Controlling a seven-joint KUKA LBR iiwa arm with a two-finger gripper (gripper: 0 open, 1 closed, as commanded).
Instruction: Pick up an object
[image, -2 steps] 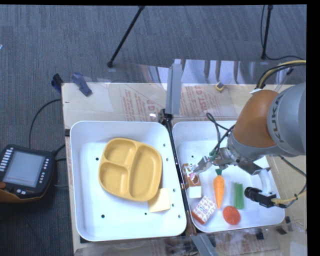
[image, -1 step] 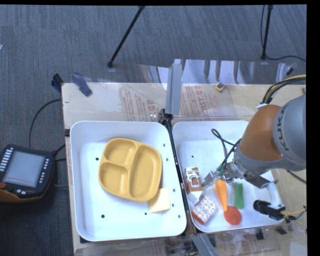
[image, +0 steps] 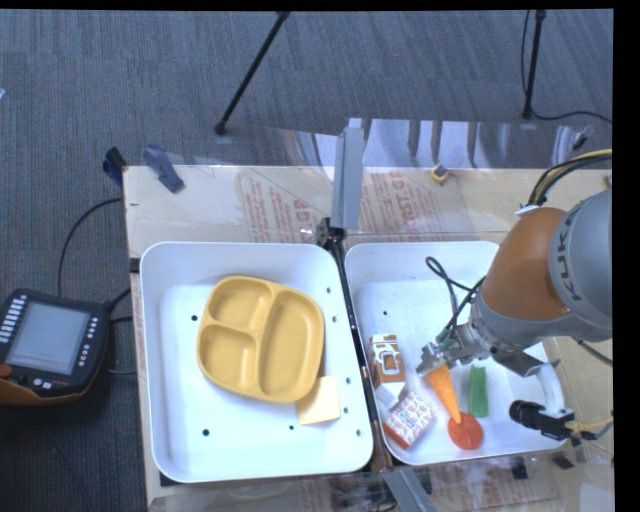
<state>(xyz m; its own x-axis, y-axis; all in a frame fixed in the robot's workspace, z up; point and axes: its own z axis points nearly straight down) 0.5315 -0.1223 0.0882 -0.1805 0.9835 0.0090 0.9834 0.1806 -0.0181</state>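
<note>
My gripper (image: 438, 360) hangs low in the right bin (image: 420, 265), below the orange wrist band. Its tip sits right at the upper end of an orange carrot-shaped toy (image: 447, 396), which lies slanted on the bin floor. Beside the carrot on the right lies a green stick-shaped piece (image: 479, 390), and a red round piece (image: 465, 433) rests at the carrot's lower end. To the left of the gripper are a small brown and white box (image: 385, 358) and a red and white packet (image: 408, 418).
The left bin (image: 165, 300) holds a yellow divided plate (image: 262, 338) and a pale yellow flat slice (image: 321, 402). A black cable (image: 447, 283) loops over the right bin. A handheld control pad (image: 50, 345) lies on the floor to the left.
</note>
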